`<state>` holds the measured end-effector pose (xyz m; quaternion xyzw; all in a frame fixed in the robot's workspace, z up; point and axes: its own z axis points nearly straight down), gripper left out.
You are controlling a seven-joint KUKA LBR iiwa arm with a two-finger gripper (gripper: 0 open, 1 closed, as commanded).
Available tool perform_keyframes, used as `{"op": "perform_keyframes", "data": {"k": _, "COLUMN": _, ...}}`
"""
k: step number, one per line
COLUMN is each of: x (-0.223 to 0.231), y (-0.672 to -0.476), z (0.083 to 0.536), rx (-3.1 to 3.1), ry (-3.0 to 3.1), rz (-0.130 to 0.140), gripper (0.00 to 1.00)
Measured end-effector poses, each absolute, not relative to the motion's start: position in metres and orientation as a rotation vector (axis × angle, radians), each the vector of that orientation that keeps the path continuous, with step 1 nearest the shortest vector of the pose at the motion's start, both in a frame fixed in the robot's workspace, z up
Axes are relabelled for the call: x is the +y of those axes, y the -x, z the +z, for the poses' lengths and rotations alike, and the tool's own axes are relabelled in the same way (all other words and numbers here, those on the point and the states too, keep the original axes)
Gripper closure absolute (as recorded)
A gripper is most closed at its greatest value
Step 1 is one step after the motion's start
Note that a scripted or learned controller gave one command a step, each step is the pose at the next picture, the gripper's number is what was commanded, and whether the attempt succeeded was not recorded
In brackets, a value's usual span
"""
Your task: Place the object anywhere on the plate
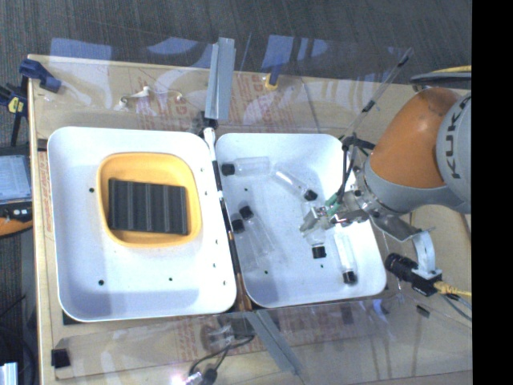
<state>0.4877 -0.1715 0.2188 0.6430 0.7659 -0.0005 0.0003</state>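
A yellow plate (146, 165) lies in the left bin (80, 279), and a black ridged slab (149, 207) rests on its middle. Several clear vials with black caps lie in the right bin (280, 291): one near the back (250, 166), one slanted in the middle (293, 183), one by the left wall (255, 237) and one at the right (346, 257). My gripper (319, 217) hangs low over the right bin between the slanted vial and the right vial. A small black cap (318, 252) lies just in front of it. Nothing shows clearly in its grasp.
The orange and grey arm (413, 159) covers the right bin's far right corner. A ridge where the two bins meet (224, 215) runs between the vials and the plate. A metal bar (218, 79) stands behind the bins.
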Motion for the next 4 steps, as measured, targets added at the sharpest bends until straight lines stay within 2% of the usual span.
{"op": "perform_keyframes", "data": {"k": 1, "x": -0.143, "y": -0.53, "z": 0.241, "rx": 2.566, "ry": -1.814, "rz": -0.002, "gripper": 1.0}}
{"op": "perform_keyframes", "data": {"k": 2, "x": -0.13, "y": -0.58, "z": 0.215, "rx": 2.723, "ry": -1.568, "rz": -0.001, "gripper": 1.0}}
{"op": "perform_keyframes", "data": {"k": 3, "x": -0.058, "y": -0.601, "z": 0.217, "rx": 2.85, "ry": -1.318, "rz": 0.0, "gripper": 1.0}}
{"op": "perform_keyframes", "data": {"k": 4, "x": -0.058, "y": -0.601, "z": 0.217, "rx": 2.85, "ry": -1.318, "rz": 0.0, "gripper": 0.0}}
